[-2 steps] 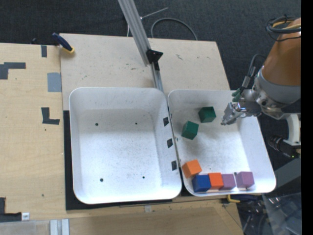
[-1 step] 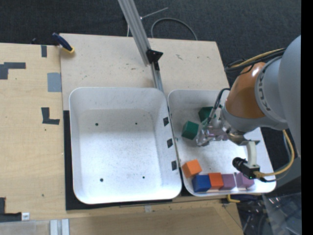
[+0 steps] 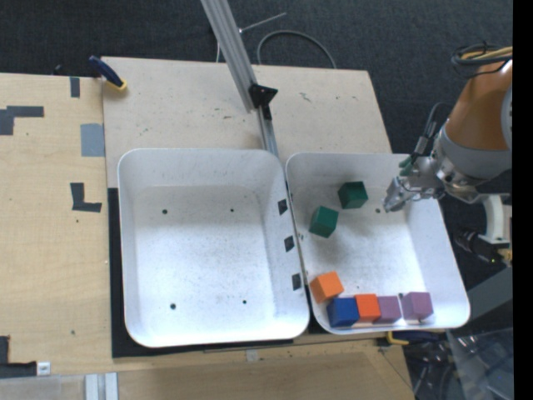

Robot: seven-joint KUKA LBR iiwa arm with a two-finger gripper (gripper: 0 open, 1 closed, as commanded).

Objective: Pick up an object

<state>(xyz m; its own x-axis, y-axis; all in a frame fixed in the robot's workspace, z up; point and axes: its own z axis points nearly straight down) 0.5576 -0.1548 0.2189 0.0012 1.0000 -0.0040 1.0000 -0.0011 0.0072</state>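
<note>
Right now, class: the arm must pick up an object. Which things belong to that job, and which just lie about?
Job: gripper; two green cubes; two orange cubes; blue cube; two purple cubes.

Lying about: blue-and-yellow clamp; grey tape patch; black cable loop.

Dark carpet [image 3: 375, 23] across top of frame. Pale wooden bench [image 3: 50, 223] at left, marked with grey tape patches [image 3: 92, 138]. Lighter board [image 3: 183, 98] lies under both bins. Metal pole [image 3: 226, 36] slants from top centre. Black cable loop [image 3: 296, 44] on floor behind board.
</note>
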